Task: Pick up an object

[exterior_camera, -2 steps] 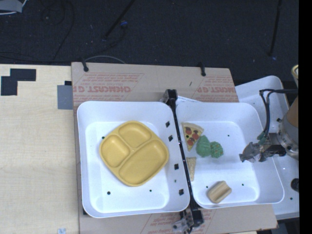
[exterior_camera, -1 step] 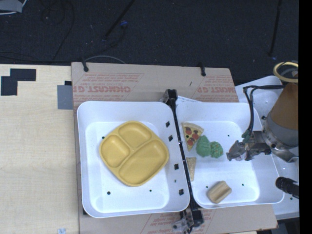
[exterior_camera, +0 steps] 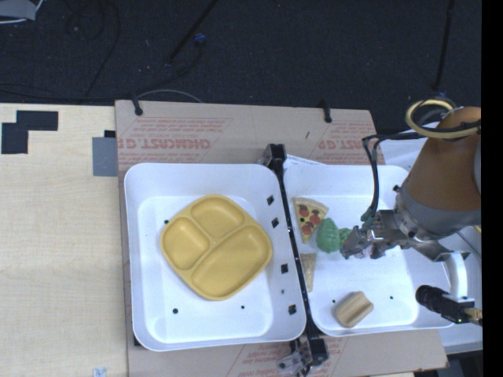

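Camera view: claw (exterior_camera: 351, 244) beside broccoli (exterior_camera: 330, 236).

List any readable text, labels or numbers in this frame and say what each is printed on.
Red print on the cardboard sheet behind the bins: upside down and blurred, cannot be read reliably.
Red print on the cardboard's front edge: too small to read.
No other text.

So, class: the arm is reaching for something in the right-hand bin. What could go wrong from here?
The gripper sits beside the green broccoli-shaped toy, which touches the triangular toy pizza slice; closing could nudge both or grab neither. The rounded green toy may also slip out sideways, toward the bin divider.
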Robot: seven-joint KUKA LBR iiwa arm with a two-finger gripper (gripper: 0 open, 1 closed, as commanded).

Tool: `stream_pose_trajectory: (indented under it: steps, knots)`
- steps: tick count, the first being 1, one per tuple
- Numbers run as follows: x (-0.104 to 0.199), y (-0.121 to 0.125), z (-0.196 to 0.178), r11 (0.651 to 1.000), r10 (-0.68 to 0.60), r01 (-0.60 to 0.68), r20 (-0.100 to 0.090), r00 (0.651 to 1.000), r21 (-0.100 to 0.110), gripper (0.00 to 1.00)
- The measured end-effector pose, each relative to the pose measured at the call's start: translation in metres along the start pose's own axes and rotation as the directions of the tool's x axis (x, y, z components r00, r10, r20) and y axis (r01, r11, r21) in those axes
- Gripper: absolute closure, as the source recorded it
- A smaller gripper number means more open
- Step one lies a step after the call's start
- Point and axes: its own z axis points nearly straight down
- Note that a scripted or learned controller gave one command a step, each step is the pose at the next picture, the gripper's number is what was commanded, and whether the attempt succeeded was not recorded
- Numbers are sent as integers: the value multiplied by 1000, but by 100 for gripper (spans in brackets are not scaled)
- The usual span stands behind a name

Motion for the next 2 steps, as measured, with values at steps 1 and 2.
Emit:
stream_pose_trajectory:
  steps: [1,2]
  knots:
    - [57,12,9,1000,-1,1,0,1000,2,100]
    - [101,27,0,1000,1,-1,2,1000,-1,100]
